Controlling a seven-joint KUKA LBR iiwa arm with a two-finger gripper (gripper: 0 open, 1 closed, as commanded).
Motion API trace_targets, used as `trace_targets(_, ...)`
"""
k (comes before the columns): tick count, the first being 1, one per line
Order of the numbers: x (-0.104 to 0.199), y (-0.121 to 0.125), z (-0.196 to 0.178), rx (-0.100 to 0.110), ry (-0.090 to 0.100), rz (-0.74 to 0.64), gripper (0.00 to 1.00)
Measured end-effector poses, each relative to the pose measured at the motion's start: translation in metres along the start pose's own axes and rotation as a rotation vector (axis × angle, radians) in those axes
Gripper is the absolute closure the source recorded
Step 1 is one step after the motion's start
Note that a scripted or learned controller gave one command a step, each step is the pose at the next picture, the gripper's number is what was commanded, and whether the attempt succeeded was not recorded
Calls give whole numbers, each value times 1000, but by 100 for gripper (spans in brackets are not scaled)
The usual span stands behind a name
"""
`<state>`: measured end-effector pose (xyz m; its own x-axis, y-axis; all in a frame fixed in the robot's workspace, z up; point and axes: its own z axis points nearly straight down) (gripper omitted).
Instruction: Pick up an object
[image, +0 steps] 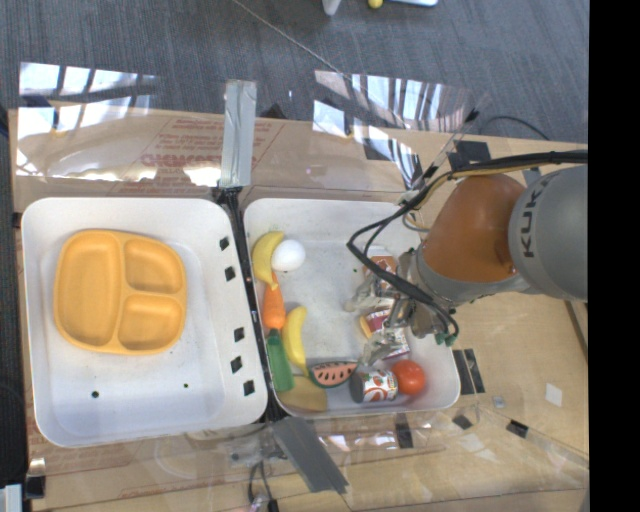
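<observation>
Gripper (385, 318): finger state indeterminate, low over packet (378, 322); tomato (408, 378) at 5 o'clock. Risk: crowded neighbours deflect grasp, packet slips.

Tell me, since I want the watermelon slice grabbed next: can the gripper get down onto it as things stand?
Probably yes. The watermelon slice lies uncovered in the right bin, with the gripper just beside it. The can and banana crowd its sides, though.

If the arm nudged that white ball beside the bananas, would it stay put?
Probably not. The white ball looks round and smooth, so it would likely roll. It rests against a banana near the bin wall, which might stop it on that side. It looks like a light toy.
</observation>
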<state>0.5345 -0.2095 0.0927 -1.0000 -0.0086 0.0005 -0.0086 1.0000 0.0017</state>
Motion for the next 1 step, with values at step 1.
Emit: trace_targets(1, 7, 1, 0, 0, 4, -98, 0)
